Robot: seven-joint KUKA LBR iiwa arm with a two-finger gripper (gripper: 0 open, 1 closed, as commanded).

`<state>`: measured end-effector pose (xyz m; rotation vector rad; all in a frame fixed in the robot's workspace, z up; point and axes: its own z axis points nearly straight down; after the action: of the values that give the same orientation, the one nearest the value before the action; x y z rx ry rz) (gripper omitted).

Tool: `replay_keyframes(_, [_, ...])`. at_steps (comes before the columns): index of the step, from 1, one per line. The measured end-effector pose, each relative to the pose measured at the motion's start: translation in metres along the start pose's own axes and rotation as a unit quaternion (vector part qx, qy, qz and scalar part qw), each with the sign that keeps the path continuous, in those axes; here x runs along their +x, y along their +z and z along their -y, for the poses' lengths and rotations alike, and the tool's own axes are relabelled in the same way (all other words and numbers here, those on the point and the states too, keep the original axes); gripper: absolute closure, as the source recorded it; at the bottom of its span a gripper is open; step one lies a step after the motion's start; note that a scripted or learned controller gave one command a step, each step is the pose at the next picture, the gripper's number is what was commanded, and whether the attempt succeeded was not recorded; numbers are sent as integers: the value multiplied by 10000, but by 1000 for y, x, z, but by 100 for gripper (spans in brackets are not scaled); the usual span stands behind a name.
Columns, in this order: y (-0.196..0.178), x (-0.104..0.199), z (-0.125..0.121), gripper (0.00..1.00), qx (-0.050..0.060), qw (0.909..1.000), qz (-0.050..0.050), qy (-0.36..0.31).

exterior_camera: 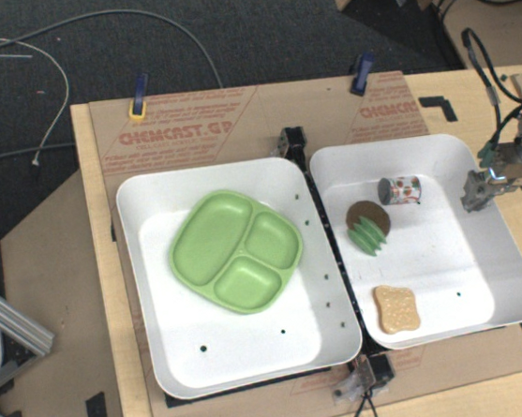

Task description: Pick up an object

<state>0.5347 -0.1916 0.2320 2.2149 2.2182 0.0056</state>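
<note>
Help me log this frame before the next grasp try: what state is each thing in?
Green divided plate: lying flat, right side up, in the left bin.
Small can: on its side in the right bin.
Brown and green toy: lying beside the can.
Toast piece: lying flat, apart from the others.
Gripper: at the right bin's right rim, holding nothing.

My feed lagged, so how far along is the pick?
Nothing looks picked yet. The toast, the small can and the brown-and-green toy all lie in the right bin. The hand sits at that bin's right rim. Reaching in, grasping and lifting remain.
</note>
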Motion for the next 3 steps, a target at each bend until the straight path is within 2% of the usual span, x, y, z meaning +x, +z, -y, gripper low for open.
replay_keyframes(1, [-50,0,-2,100,3,10000,0,-2])
replay_keyframes(2, [-54,48,-13,100,16,10000,-13,-22])
replay_keyframes(3, [-36,102,-20,100,53,10000,-30,-26])
